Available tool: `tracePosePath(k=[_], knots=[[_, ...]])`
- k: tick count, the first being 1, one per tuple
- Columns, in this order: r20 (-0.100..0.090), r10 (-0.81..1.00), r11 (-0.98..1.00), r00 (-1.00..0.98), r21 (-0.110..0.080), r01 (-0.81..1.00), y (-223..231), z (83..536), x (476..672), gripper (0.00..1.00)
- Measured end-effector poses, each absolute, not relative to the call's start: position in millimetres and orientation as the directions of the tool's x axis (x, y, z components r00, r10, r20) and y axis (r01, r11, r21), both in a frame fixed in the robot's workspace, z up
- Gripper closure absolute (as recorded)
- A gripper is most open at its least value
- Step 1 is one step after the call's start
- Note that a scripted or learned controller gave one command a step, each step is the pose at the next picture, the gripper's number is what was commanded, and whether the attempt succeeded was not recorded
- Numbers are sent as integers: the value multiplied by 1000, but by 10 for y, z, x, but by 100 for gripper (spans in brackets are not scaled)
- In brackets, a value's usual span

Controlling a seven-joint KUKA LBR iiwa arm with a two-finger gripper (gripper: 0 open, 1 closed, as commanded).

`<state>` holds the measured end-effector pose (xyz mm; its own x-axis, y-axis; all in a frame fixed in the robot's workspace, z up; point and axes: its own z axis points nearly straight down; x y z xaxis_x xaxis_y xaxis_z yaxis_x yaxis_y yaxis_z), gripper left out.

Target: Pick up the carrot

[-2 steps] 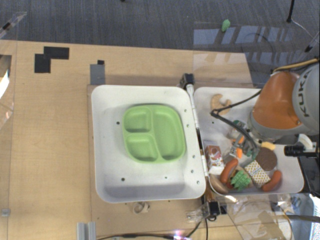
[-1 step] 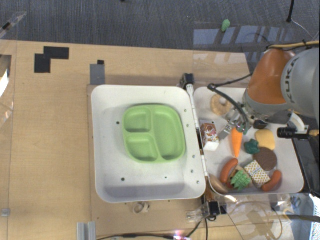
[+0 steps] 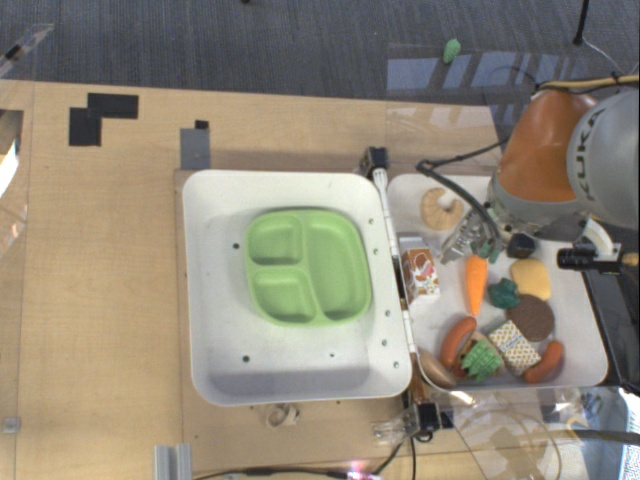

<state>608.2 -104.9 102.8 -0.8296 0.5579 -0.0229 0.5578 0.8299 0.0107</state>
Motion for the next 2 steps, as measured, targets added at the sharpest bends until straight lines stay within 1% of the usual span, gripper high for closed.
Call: tracePosePath(k=[1, 2], knots=[[-7, 836, 548, -548, 13, 836, -370, 1889, 6116, 100], [-6, 838, 546, -546, 8, 838, -395, 1869, 6105, 0]])
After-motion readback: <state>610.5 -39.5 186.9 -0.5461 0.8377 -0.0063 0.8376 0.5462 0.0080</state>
